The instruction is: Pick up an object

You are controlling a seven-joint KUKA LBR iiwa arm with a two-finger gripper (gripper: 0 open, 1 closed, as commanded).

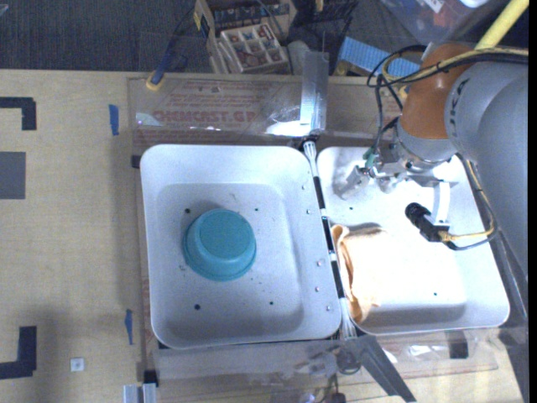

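Reaching in from the right edge of the bench (67, 225), the grey arm (495, 116) with its orange band (428, 99) stands over the far half of the right bin (478, 309). The gripper (367, 175) sits low over that bin's far left corner, close to the wall shared with the left bin (159, 162). Glare on the white floor washes out its tip, so it cannot be told whether the gripper is open or closed, and no object can be made out in its grasp. A black fitting (419, 218) with a yellow cable (470, 238) hangs from the wrist over the middle of the right bin. Two candidate objects are recorded. A teal bowl (220, 243) rests near the centre of the left bin, slightly toward its left wall, apart from every wall and well apart from the gripper; it appears to sit upside down. An orange-tan cloth (357, 267) lies crumpled against the left wall of the right bin, running from mid-wall toward the near left corner, near the gripper but not touching it. A clear plastic bag with red lettering (226, 112) lies along the far edge of the bins. Strips of blue tape (113, 120) mark the bench to the left of the left bin.
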